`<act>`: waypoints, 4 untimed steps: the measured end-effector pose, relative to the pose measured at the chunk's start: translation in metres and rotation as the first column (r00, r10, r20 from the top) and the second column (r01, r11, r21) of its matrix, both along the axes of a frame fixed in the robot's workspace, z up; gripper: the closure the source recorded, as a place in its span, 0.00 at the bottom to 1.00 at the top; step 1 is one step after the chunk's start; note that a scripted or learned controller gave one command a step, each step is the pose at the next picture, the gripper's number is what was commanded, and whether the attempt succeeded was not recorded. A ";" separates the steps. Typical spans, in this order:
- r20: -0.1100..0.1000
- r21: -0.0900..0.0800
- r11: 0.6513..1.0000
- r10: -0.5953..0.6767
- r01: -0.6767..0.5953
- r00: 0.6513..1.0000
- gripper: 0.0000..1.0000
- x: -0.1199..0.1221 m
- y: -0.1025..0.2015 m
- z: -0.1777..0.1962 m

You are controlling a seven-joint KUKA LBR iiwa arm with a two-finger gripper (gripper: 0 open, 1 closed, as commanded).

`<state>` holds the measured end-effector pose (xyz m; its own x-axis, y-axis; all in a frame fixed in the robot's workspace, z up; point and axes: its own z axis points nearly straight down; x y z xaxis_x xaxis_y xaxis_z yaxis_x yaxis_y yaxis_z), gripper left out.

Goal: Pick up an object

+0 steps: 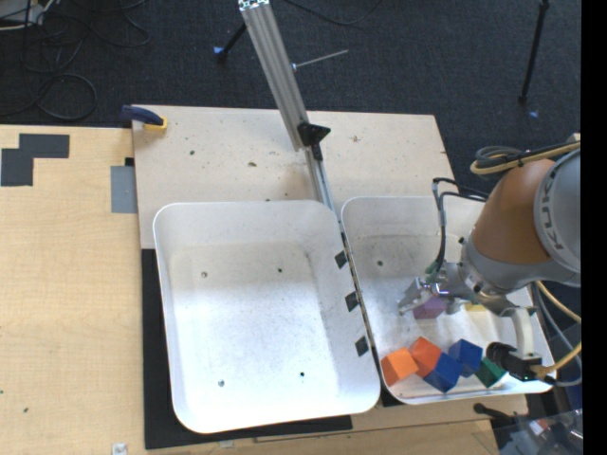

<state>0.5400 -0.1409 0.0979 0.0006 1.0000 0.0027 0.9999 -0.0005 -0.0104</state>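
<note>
Purple block sits in the right bin, directly under the gripper and touching or nearly touching its metal tip; whether it lies between the fingers or just beside them cannot be resolved, and whether the gripper is spread or closed cannot be told from this slanted view. Below and toward the near rim from the gripper: two orange blocks, two blue blocks and a green block, crowded together in the bin's front corner, apart from the purple one. The left bin lies well away to the gripper's far side, past the divider rim. Risks, as judged: the grasp may catch only an edge of the purple block, so it slips or tips out on lift; a misaligned close could nudge it toward the cluster. The arm's bulk also hides the contact, so a miss would be hard to spot.
</note>
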 end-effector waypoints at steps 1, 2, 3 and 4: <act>0.008 -0.002 1.000 -0.003 0.003 1.000 0.00 0.000 0.000 -0.005; 0.005 0.001 1.000 -0.009 0.009 1.000 1.00 -0.001 -0.002 0.004; 0.012 -0.003 1.000 0.002 -0.002 1.000 1.00 0.006 -0.007 0.063; 0.013 -0.003 1.000 0.000 0.000 1.000 1.00 -0.002 -0.011 0.121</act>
